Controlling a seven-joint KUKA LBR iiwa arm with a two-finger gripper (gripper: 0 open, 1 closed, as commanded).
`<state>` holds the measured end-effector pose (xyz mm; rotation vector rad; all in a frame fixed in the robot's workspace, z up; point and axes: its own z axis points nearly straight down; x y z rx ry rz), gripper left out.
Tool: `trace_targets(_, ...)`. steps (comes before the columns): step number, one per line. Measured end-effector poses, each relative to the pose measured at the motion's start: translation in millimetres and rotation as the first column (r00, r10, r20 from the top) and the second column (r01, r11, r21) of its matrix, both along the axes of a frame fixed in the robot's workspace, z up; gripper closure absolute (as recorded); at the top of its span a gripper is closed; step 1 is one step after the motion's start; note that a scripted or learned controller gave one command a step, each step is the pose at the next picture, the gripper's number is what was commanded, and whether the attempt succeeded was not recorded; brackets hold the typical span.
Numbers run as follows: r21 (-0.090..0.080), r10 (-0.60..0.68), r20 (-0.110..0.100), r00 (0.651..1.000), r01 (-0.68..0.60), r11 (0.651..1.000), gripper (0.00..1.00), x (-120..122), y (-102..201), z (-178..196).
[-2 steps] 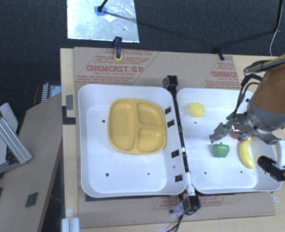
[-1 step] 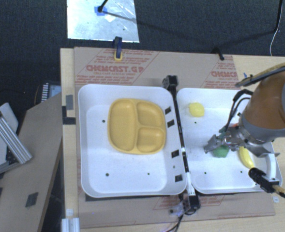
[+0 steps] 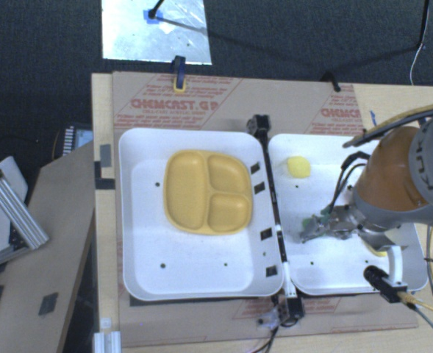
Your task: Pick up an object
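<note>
From the camera above the bench, the left bin [image 3: 139,271] held a yellow divided tray [image 3: 206,191] with three compartments, lying flat near its middle. The right bin [image 3: 326,278] held a small yellow object [image 3: 298,167] — rounded, pale, resting near the far wall, well apart from me. My gripper [image 3: 312,229] hung low over that bin's floor — whether my fingers were open or closed, I could not tell.

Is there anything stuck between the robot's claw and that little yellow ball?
Nothing visible. The yellow ball sits alone near the back of the right bin, and the gripper is low in the same bin, nearer the front. Between them is just bare white bin floor.
</note>
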<state>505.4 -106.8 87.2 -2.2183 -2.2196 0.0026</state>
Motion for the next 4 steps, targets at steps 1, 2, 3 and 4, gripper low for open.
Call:
trace_targets(1,-0.001,-0.001,0.006,1.000,0.001,1.000,1.00,1.7,-0.5,13.2)
trace_targets(2,-0.003,0.004,0.011,1.000,-0.004,1.000,1.00,2.0,0.9,77.0)
trace_targets(3,-0.003,0.004,0.010,1.000,-0.004,1.000,1.00,-0.6,2.7,121.3)
trace_targets(4,-0.002,0.004,0.009,1.000,-0.004,1.000,1.00,1.2,2.5,156.6)
